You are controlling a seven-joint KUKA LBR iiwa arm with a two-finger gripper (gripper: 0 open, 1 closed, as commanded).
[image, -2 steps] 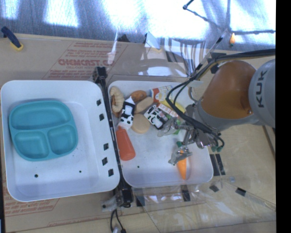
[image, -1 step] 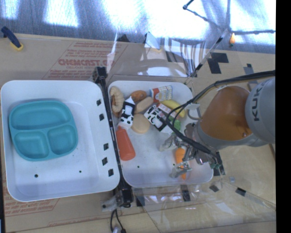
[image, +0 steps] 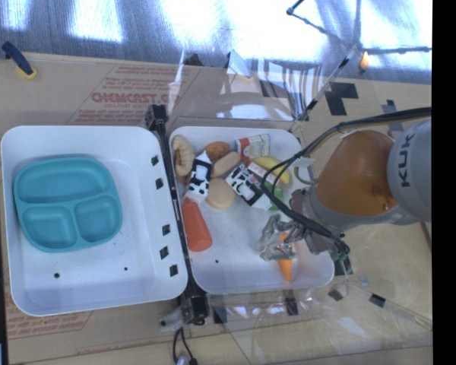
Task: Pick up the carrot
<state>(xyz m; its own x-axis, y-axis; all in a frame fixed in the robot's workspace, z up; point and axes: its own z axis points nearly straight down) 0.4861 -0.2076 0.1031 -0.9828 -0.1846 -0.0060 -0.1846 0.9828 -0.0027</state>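
The carrot (image: 287, 268) is a small orange piece near the front wall of the right bin (image: 235, 280). Its lower tip pokes out below the gripper, and more orange shows between the metal fingers (image: 270, 239). My gripper (image: 280, 243) comes in from the right under the orange wrist band (image: 353, 177) and is closed around the carrot's upper part. Whether the carrot is off the bin floor is not clear.
The right bin also holds a red-orange bottle (image: 197, 223), a ring-shaped pastry (image: 184, 157), a cow-patterned toy (image: 200, 179), a beige roll (image: 221, 195), a black-and-white carton (image: 245, 185), a banana (image: 273, 166) and a can (image: 252, 144). A teal divided plate (image: 67, 201) lies in the left bin (image: 99, 287).
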